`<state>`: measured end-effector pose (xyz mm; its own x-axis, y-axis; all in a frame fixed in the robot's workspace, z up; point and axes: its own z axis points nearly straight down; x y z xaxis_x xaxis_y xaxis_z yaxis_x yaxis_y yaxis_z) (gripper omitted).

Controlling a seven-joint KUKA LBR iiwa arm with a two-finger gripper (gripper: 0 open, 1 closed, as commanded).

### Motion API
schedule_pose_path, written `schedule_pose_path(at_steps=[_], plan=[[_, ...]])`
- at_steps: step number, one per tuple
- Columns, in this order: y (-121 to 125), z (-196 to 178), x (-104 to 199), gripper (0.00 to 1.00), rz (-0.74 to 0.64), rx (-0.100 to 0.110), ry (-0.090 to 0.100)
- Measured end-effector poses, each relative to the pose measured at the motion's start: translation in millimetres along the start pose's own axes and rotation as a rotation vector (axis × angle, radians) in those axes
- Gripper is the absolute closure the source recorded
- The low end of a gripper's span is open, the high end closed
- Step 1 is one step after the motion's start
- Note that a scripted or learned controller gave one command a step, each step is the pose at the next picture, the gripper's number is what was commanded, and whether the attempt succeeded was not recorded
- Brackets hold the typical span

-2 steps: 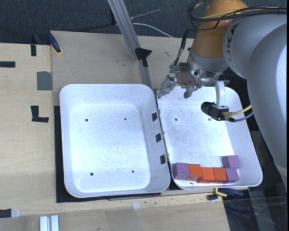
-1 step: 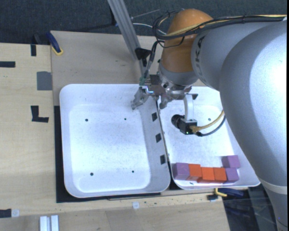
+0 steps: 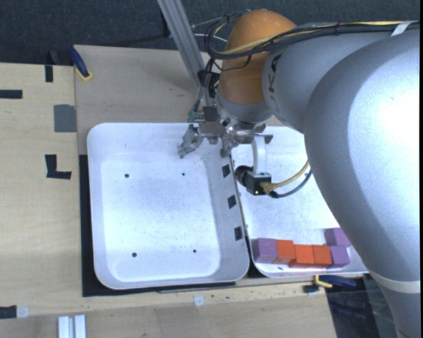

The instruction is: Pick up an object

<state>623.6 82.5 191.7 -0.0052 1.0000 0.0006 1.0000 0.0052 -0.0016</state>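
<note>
Camera view shows my gripper (image 3: 204,144) with fingers apart and holding nothing over the left bin (image 3: 102,189), while the blocks (image 3: 302,252) sit in the right bin's near corner, and I guess they're light, hard and easy to pinch on flat sides.

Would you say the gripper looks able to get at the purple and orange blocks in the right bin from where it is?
Probably yes. The blocks lie uncovered along the near edge of the right bin, while the gripper sits over the far edge, near the left bin.
</note>
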Motion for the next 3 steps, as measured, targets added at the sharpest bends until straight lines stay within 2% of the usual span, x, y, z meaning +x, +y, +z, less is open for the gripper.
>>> schedule_pose_path(at_steps=[1,2,3], plan=[[6.8,-0.1,-19.5,0.0,0.004,-0.001,-0.001],[0.6,-46.8,-70.1,0.0,0.008,-0.005,-0.003],[0.0,-53.5,-66.5,1.0,0.003,0.0,-0.002]])
